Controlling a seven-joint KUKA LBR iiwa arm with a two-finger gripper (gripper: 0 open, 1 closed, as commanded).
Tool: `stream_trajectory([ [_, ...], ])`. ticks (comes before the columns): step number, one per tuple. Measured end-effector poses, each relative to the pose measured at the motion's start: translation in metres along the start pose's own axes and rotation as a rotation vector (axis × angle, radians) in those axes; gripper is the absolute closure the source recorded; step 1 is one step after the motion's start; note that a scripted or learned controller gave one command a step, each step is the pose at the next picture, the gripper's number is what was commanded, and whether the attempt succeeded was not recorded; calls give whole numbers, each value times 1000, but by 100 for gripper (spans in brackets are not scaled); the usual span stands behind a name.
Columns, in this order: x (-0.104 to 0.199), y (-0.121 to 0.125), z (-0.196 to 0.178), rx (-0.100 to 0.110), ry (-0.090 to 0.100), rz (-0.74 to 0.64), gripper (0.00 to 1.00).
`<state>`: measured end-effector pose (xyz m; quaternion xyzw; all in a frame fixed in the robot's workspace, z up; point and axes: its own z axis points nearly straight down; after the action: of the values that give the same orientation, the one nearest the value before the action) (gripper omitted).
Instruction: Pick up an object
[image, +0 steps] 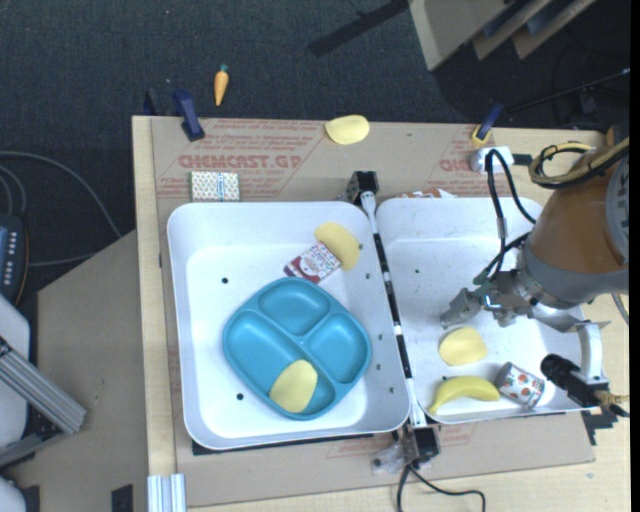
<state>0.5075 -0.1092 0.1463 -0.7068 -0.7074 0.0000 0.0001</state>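
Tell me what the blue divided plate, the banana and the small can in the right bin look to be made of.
Blue divided plate: likely moulded plastic; uniform colour, soft sheen, rounded compartment walls.
Banana: probably a plastic toy; even yellow, smooth, no blemishes.
Small can: looks like metal or plastic with a printed red-and-white label and a pale end; too small to settle which.
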Motion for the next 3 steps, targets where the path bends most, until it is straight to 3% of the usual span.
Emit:
stream_trajectory([
  [1,7,-8,48,2,1,1,0],
  [2,5,-28,62,0,-1,2,0],
  [3,-20,-29,62,-1,-1,2,0],
])
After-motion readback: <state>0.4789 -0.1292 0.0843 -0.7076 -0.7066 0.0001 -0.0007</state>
